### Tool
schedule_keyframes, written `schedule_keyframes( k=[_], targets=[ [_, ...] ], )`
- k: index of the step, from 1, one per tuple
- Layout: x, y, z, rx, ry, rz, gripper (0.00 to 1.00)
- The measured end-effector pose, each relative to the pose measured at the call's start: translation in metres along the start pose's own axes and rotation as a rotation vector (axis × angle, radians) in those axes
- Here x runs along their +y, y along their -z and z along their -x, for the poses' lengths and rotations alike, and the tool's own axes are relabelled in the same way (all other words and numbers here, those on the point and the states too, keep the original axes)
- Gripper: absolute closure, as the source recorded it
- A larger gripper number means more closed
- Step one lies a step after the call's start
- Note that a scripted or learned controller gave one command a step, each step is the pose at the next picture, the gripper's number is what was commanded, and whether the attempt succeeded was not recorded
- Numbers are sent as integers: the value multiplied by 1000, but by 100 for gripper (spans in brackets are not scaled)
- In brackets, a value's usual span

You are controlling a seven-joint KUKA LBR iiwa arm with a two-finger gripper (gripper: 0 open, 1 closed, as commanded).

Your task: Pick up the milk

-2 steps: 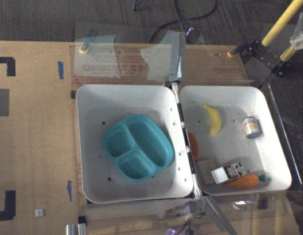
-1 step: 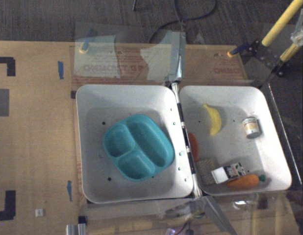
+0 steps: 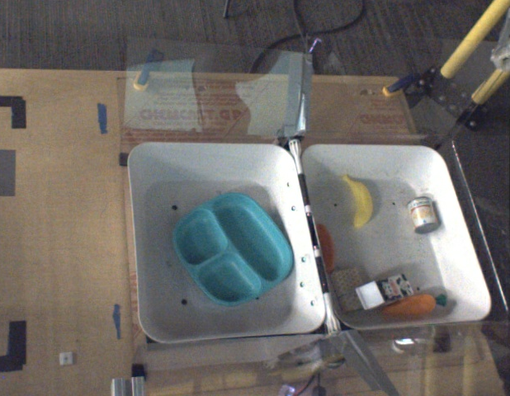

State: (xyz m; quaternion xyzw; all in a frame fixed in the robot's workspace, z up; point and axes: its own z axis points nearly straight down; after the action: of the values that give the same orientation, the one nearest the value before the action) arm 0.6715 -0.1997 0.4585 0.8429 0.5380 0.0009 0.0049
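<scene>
Two shallow white bins sat side by side on the counter (image 3: 57, 221), and the milk (image 3: 385, 290) lay in the right bin (image 3: 453, 180). It was a small white carton with a dark printed face, tipped on its side. The carrot (image 3: 413, 305) at that bin's front wall served as the marker. The milk lay against the carrot's far-left flank, apparently touching it. Its long axis ran roughly parallel to the carrot, left to right across the view with a slight tilt.

A brownish, sponge-like pad (image 3: 347, 280) lay just left of the carrot and pressed close to the milk's other end. A small can (image 3: 422, 214) stood well beyond the carrot, and a banana (image 3: 360, 200) lay farther back and to the left. A teal divided plate (image 3: 232, 247) sat far left of the carrot, in the left bin (image 3: 148, 188).

Whether the pincer was open or closed could not be told.

As a judgement, the pick had not begun. An arm entering from the right would have to cross the bin toward its front-left part. The pincer would best close across the carton's short width, far side to near. That would be tight, since the carrot crowded the near side and left little room for a finger.
</scene>
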Motion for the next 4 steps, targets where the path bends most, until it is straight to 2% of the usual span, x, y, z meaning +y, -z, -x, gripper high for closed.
schedule_keyframes(
  k=[4],
  targets=[
    [0,45,-15,-6,24,17,100]
  ],
)
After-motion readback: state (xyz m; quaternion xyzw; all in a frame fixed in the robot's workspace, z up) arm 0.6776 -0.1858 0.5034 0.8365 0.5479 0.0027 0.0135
